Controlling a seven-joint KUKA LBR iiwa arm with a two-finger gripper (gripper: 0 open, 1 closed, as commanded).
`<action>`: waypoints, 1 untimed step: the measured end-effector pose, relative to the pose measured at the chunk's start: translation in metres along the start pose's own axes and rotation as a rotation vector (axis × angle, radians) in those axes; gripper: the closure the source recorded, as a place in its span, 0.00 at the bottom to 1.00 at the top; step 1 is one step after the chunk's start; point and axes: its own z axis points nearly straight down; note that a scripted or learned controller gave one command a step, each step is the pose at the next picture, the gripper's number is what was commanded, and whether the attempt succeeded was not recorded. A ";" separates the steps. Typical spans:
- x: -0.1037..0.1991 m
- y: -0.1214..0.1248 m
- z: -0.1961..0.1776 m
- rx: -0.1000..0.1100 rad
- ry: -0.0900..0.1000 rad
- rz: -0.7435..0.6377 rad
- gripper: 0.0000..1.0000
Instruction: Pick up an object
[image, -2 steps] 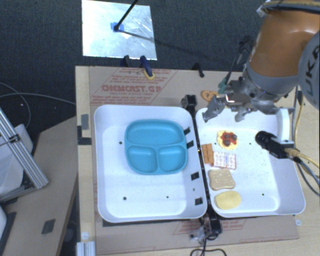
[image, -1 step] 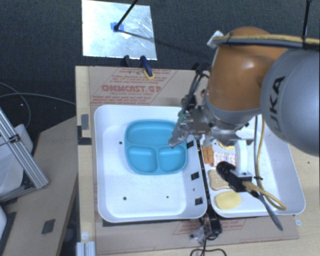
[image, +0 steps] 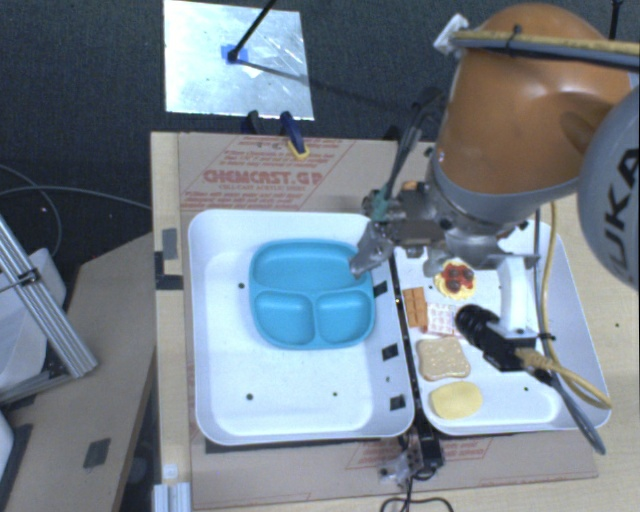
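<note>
My gripper (image: 364, 256) hangs over the far right rim of a blue divided plate (image: 310, 295) that lies in the left bin (image: 230, 400). Nothing shows between the gripper and the plate. In the right bin (image: 570, 290) lie a small round tart with red berries (image: 457, 280), an orange-and-pink wafer (image: 427, 310), a slice of bread (image: 442, 357) and a round yellow piece (image: 456, 400). The arm's orange band and grey wrist hide the far part of the right bin.
Both bins rest on a cardboard sheet (image: 262, 172) with red print. A blue-and-yellow clamp (image: 293, 135) sits at its far edge, below a shiny metal panel (image: 238, 60). An aluminium frame (image: 35, 300) stands at the left.
</note>
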 end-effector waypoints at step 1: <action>0.000 0.001 -0.007 0.002 -0.002 -0.005 1.00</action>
